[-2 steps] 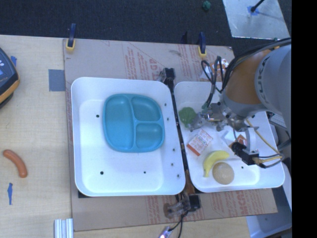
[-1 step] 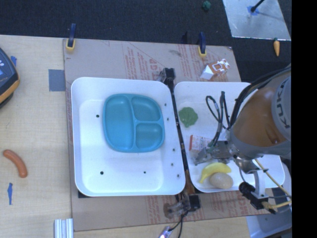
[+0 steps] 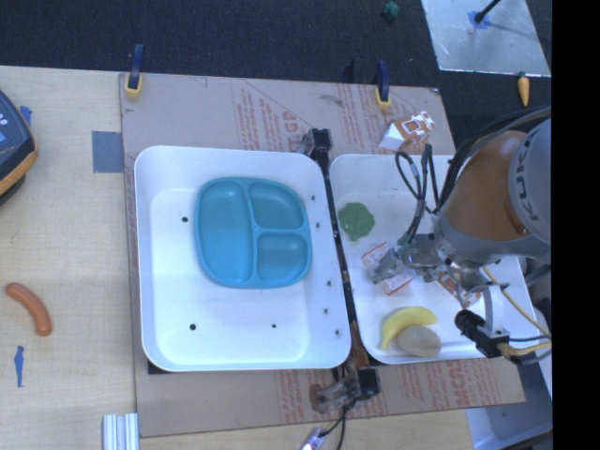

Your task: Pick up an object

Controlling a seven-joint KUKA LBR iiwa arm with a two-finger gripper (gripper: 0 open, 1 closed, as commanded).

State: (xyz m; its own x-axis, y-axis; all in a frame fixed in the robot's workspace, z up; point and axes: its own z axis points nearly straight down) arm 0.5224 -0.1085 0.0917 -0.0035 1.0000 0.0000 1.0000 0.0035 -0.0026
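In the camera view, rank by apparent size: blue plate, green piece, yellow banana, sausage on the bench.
1. Blue plate, clearly largest.
2. Yellow banana and sausage look alike; no ranking.
3. Green piece, smallest, narrowly.

A crumpled red-and-white wrapper (image 3: 384, 262) lies just beside the fingers (image 3: 405, 268), a green lump (image 3: 355, 220) beyond, a yellow banana (image 3: 405, 322) below.

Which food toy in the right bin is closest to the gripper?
The small red-and-white packet is closest, just left of the gripper. The green leafy piece lies farther up, and the yellow banana and beige lump lie lower.
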